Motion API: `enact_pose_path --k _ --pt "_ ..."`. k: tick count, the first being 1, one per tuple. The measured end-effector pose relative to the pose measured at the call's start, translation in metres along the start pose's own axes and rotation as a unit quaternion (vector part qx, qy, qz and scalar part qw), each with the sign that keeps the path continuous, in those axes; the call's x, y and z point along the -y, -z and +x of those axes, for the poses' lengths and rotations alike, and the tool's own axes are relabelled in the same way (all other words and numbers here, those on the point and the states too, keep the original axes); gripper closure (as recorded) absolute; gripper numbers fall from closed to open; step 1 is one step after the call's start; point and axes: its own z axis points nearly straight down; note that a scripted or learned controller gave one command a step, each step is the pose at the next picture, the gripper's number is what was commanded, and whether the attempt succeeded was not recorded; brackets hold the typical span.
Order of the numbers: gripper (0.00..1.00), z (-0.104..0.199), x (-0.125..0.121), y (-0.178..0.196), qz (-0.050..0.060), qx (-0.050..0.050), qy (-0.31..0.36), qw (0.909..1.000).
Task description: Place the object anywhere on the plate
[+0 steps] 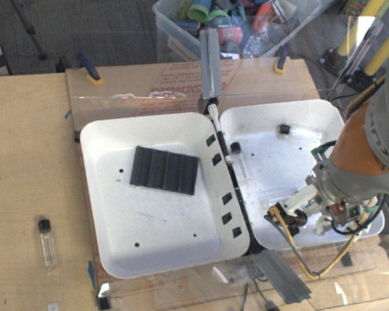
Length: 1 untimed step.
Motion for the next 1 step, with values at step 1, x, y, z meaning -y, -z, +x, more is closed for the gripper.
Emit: enact_pose_path --k 1 --pt "1.0 0.0216 -0.0455 -0.0002 -0.001 -0.001 0.048 0.9989"
